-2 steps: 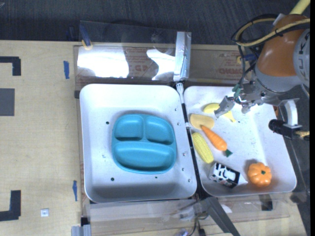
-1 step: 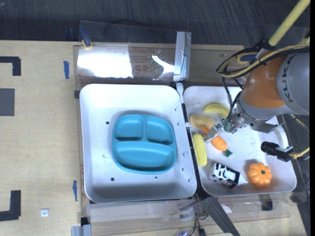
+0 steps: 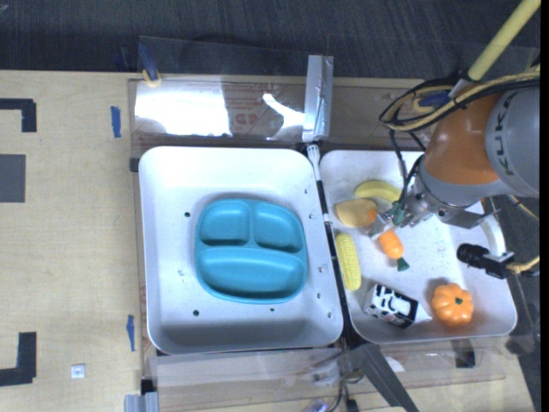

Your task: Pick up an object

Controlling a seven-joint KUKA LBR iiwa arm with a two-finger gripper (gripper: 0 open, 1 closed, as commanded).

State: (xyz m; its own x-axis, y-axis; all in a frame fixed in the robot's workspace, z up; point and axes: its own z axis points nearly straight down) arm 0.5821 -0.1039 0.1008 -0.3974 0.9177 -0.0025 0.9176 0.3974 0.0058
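Now the gripper [image 3: 396, 217] hangs just above the carrot [image 3: 391, 245], not grabbing yet; it must drop down. Its grip, I cannot tell.

The gripper [image 3: 396, 216] sits low in the right bin [image 3: 497, 316], and its fingers are too small and crowded to read. The arm [image 3: 480, 144] behind it runs off the right edge and covers that bin's far corner. Just beyond the gripper, the yellow banana [image 3: 377, 190] is partly tucked under it. The black-and-white object [image 3: 393, 305] nearer us is too blurred to name.
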